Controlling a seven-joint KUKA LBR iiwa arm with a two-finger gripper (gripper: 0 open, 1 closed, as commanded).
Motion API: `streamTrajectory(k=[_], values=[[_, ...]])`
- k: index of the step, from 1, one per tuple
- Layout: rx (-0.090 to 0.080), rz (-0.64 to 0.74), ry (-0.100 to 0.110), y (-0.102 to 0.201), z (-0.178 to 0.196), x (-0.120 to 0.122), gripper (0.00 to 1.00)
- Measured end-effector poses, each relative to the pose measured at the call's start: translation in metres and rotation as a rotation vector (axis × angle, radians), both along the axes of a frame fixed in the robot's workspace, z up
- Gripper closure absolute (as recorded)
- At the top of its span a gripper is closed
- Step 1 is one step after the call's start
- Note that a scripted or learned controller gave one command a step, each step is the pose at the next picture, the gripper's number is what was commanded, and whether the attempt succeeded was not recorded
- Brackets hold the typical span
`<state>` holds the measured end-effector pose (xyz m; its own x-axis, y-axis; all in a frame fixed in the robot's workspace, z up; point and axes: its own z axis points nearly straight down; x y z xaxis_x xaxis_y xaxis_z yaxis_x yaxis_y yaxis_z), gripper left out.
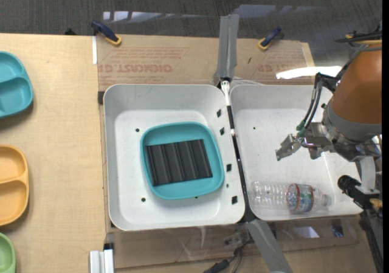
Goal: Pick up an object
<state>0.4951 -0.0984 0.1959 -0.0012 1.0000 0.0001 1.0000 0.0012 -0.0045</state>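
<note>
A clear plastic bottle (290, 196) lies on its side along the near edge of the right bin (267, 114), its cap end toward the bin's near right corner and its crumpled body reaching back toward the divider between the two bins. It is the one loose thing in that bin, so it is the likely target. The gripper (290, 146) hangs above the middle of the right bin's floor, well short of the bottle and apart from it; whether it is wide or narrow I cannot tell from this angle, and nothing is visibly held.

The step in hand looks like the approach, before any grasp. The next move calls for shifting toward the near edge and descending across the bottle's width, minding the bin wall just beside it.

The left bin (121, 144) carries a teal tray (182, 190) with a dark ribbed insert (179, 161).
</note>
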Motion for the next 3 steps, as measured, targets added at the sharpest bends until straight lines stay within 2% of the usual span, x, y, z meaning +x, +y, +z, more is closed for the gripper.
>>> streamTrajectory(k=[1, 2, 3], values=[[0.0, -0.011, -0.002, -0.023, -0.105, -0.018, 0.0], [-0.001, -0.135, -0.004, -0.101, -0.097, -0.018, 0.0], [0.001, 0.172, -0.002, -0.05, -0.101, -0.018, 0.0]])
